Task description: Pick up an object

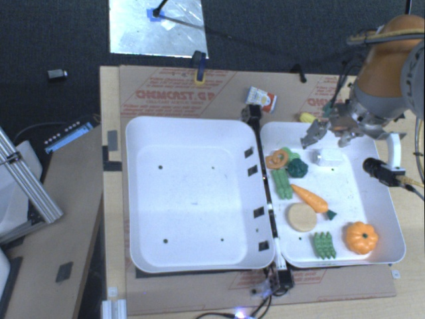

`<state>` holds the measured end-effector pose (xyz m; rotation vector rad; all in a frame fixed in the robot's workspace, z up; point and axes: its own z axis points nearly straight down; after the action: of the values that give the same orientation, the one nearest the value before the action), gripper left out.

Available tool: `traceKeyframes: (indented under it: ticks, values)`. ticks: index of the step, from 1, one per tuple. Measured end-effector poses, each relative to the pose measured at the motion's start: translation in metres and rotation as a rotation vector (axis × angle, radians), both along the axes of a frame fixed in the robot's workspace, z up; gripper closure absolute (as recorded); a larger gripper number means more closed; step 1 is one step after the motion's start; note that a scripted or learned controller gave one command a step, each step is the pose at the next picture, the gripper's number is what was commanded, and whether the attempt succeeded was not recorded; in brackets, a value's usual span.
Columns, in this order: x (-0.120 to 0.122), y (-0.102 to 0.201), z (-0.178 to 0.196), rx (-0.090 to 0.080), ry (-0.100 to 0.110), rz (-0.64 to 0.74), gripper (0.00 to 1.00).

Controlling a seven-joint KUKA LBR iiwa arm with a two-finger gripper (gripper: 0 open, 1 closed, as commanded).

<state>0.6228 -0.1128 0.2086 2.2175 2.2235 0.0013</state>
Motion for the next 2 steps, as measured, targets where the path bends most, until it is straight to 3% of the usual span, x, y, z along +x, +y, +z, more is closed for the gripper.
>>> traceKeyframes:
  ticks: [1,2]
  values:
    - [-0.010,0.032,-0.127,0.003,0.007,0.004,0.00]
    - [-0.007,0.030,-0.109,0.000,-0.001,0.002,1.00]
